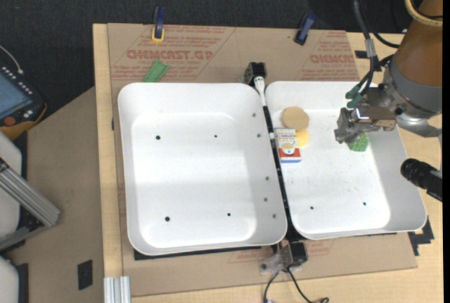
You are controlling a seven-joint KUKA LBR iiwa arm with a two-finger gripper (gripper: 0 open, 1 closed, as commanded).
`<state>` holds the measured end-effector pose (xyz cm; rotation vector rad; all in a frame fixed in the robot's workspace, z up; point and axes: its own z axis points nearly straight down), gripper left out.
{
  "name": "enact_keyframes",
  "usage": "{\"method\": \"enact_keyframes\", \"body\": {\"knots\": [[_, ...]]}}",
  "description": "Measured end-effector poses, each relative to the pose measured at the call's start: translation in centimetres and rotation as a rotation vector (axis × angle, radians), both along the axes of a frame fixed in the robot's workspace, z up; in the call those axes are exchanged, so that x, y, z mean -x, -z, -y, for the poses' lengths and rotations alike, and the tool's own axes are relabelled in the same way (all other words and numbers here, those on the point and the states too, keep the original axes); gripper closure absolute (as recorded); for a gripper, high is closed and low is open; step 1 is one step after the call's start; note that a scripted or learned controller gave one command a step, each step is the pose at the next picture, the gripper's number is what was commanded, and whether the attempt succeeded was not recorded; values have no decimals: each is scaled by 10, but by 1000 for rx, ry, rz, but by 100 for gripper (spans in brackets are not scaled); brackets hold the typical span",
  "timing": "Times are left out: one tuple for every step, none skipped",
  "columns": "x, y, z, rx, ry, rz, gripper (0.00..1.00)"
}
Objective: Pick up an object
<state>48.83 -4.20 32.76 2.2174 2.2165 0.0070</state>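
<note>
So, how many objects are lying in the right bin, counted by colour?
Tan round object: 1
Yellow object: 1
White and red small carton: 1
Green object, under the end effector: 1
Total: 4

Bright, even overhead light, left bin (140, 154) glaring near-white with a soft grey shadow across its upper floor, dark floor upper left of the frame, slightly soft focus throughout

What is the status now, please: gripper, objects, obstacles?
Gripper low over right bin, directly above green object; grasp not confirmed. Small carton and tan round piece by the bin's left wall, apart from gripper. Nothing between.
</note>
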Motion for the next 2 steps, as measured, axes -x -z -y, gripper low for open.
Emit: {"method": "enact_keyframes", "body": {"knots": [[-1,-10,0,1,0,2,100],[9,4,-45,-3,-5,-12,100]]}}
